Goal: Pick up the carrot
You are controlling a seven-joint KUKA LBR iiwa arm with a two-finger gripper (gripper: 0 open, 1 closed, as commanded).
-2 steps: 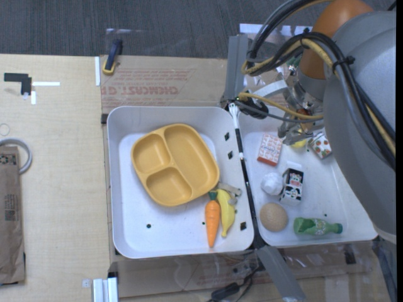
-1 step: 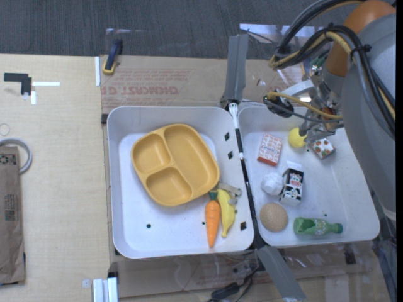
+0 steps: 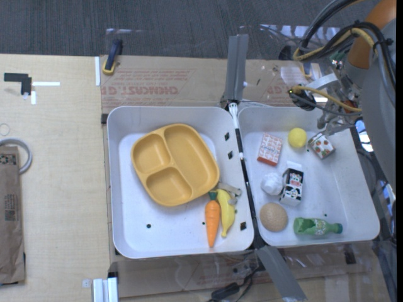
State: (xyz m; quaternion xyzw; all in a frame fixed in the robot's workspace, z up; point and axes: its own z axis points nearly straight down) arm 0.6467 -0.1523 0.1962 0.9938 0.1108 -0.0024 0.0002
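A: What can't you make out from up there?

B: The gripper, mostly. You see it at the far right, over the far edge of the right bin, tangled in with cables and brackets. Whether it's apart or together, I cannot tell. The arm is cut off by the frame's right side; you get only the grey body, the orange band up top, and black and yellow hoses looping over it.

A: And the carrot?

B: The carrot lies in the left bin, near edge, toward that bin's right corner. Green top points far, tip points near. A banana lies just beside it on the right, touching or nearly so. The yellow divided plate sits just far-left of both.

A: Relative to the gripper?

B: Well apart. You have the gripper in the other bin, far side; the carrot is left and near of it, across the divider between bins.

A: What's under the gripper?

B: A small strawberry-print carton just near of it, a yellow ball to its left. Contact there is unclear.

A: Arm pose?

B: Reaching in from the right, wrist angled down and leftward toward the right bin's far corner.
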